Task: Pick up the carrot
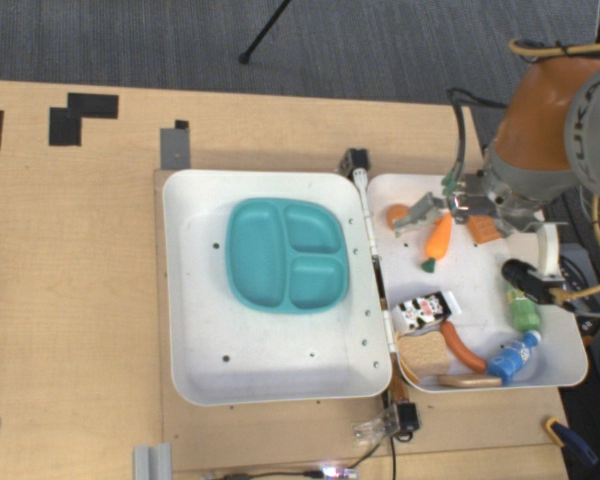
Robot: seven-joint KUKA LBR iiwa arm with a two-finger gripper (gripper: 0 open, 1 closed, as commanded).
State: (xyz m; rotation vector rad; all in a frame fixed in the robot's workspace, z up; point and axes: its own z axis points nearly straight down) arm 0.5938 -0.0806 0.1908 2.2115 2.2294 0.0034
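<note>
Gripper [442, 208] over right bin's [570, 363] far edge, fingers clamped on carrot's [438, 239] orange end; green tip points toward the near edge.

wooden bench [70, 298], two white bins [195, 368]

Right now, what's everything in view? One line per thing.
left bin: 1, white, centre of bench
plate: 1, teal, three compartments, in left bin
right bin: 1, white, beside left bin
carrot: 1, orange with green tip, upper right bin, below the gripper
orange pieces: 2, upper right bin, either side of the gripper
card: 1, white with black and red marks, lower right bin
bread: 1, tan, bottom-left corner of right bin
sausage: 1, red-orange, beside bread
bottle: 1, blue, bottom of right bin
green item: 1, right side of right bin
gripper: 1, grey, over the carrot
arm: 1, grey and orange, from right
</note>
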